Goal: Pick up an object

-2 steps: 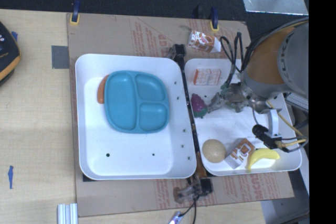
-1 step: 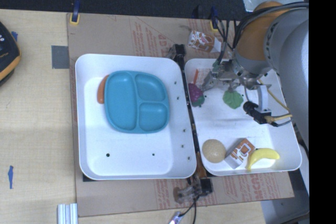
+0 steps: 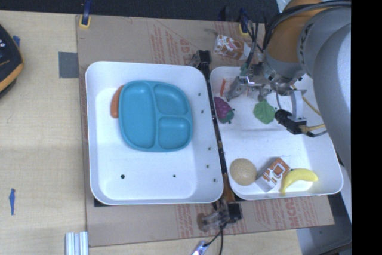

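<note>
My gripper (image 3: 243, 85) hangs low over the far left part of the right bin (image 3: 316, 155), below the arm's grey wrist and orange band. Just in front of it, by the bin's left wall, lies a purple toy (image 3: 223, 109). A green leafy toy (image 3: 263, 111) sits to its right, under the wrist. A thin red piece (image 3: 223, 87) lies beside the gripper's left. Near the front edge rest a tan round toy (image 3: 243, 171), a small orange-and-white carton (image 3: 273, 174) and a yellow banana (image 3: 299, 179).
The left bin (image 3: 101, 146) holds a blue divided plate (image 3: 156, 115) with an orange piece (image 3: 114, 103) showing at its left edge. A snack packet (image 3: 229, 46) lies on the cardboard behind the right bin. Black cable loops around the wrist.
</note>
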Available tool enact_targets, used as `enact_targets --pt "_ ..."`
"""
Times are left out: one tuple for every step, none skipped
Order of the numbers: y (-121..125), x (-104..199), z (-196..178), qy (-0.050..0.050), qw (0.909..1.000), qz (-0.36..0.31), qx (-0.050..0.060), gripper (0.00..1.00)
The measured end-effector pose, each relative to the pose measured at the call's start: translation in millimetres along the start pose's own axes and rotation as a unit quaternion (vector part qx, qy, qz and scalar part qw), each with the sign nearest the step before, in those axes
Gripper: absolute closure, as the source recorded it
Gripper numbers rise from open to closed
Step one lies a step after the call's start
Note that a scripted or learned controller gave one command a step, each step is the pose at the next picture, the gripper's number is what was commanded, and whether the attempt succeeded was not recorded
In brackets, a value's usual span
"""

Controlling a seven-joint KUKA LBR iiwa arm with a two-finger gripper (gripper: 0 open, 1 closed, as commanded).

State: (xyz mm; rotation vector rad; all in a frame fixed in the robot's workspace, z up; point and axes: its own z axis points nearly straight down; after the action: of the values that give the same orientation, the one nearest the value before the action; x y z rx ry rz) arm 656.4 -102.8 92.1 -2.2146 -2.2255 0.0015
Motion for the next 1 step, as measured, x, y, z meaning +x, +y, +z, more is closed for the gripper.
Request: enact_targets --pt "-0.3 -30.4 -0.2 -0.001 1.0 0.001 -0.001 0.0"
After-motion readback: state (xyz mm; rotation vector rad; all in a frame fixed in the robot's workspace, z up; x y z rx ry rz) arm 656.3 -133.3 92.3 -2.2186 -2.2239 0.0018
